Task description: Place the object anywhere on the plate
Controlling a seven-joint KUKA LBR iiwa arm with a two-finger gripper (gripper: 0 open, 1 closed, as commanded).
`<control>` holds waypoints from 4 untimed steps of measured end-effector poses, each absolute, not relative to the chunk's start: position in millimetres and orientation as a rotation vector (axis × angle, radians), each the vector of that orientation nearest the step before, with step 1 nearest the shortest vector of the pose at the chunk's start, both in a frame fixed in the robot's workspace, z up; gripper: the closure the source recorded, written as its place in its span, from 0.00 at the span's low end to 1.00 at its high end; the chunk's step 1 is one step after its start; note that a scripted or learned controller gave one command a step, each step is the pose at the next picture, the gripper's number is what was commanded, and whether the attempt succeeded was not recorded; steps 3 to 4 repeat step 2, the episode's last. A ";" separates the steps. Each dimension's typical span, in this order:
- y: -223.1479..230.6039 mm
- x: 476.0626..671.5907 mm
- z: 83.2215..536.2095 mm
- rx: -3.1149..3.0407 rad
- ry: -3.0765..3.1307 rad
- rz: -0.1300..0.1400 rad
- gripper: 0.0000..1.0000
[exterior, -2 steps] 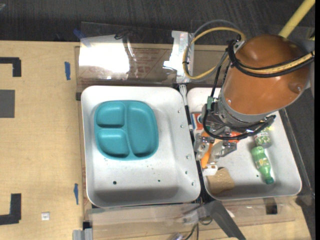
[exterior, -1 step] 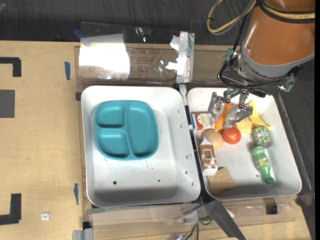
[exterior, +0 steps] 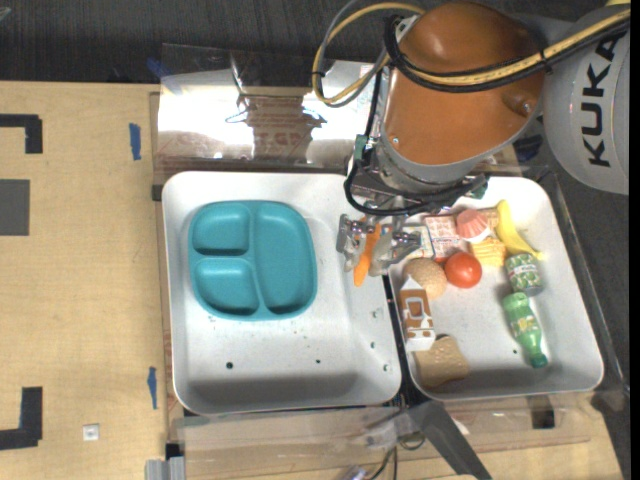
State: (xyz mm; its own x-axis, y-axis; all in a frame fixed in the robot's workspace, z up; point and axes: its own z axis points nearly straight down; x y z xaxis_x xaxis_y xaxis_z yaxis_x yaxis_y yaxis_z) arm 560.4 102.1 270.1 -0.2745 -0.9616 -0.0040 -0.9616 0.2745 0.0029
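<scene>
**Desk:** What is lying nearest the camera?

**Arm:** In the right bin point(exterior: 575, 363), one cookie point(exterior: 441, 360) is sitting at the front edge, with one brown box point(exterior: 415, 313) and one green bottle point(exterior: 527, 333) just behind it. Past those, one tomato point(exterior: 463, 269), one tan roll point(exterior: 427, 274), one green can point(exterior: 522, 273), one banana point(exterior: 512, 230) and one pink piece point(exterior: 476, 223) are crowding together.

**Desk:** And the gripper?

**Arm:** My gripper point(exterior: 372, 251) is hanging over the wall between the two bins. Its fingers are clamping on one carrot point(exterior: 361, 266), which is pointing down at a slant.

**Desk:** Where is it going?

**Arm:** To the one plate point(exterior: 250, 258), teal with three compartments, lying in the left bin point(exterior: 185, 368), near the carrot but apart from it.

**Desk:** What could be going wrong?

**Arm:** I am judging the hold to be thin: the carrot is tilting, so it could be slipping out on the way across and landing on bin floor short of the plate. Letting go too early, over the plate's near rim, could be sending it rolling off. Going too low could be catching its tip on the dividing wall.

**Desk:** Farthest back?

**Arm:** My orange band point(exterior: 460, 78) is looming over the bins.
</scene>
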 end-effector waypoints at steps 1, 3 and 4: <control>177.5 627.8 290.5 -1.933 2.465 0.004 1.00; 174.6 628.8 291.1 -1.927 2.470 0.002 0.00; 174.6 628.8 291.1 -1.927 2.470 0.002 0.00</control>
